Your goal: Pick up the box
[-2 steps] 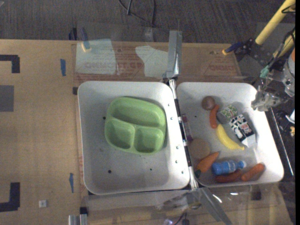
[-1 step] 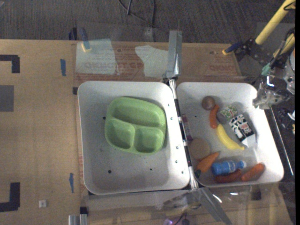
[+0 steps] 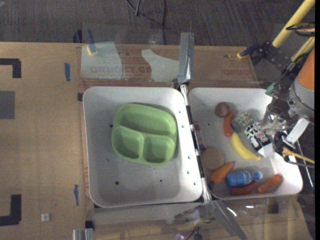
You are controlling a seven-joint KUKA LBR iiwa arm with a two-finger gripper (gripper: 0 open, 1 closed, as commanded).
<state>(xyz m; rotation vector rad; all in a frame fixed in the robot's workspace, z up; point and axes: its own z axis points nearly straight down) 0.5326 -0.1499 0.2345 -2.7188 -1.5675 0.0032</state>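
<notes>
The box [image 3: 258,135] is a small black-and-white patterned carton lying in the right bin [image 3: 200,98], near its right wall. A green-and-white packet [image 3: 244,119] lies just up-left of it. My gripper [image 3: 276,129] hangs over the right edge of that bin, directly right of the box and very close to it. Whether it touches the box cannot be made out. The grey wrist with its orange band [image 3: 309,79] rises above it at the frame's right.
The right bin also holds a banana [image 3: 244,148], a brown round fruit [image 3: 222,109], carrots [image 3: 228,124] [image 3: 221,172] [image 3: 270,183], a tan disc [image 3: 213,158], a blue bottle [image 3: 243,177] and a red sausage [image 3: 245,189]. A green divided plate [image 3: 145,134] sits in the left bin [image 3: 100,174].
</notes>
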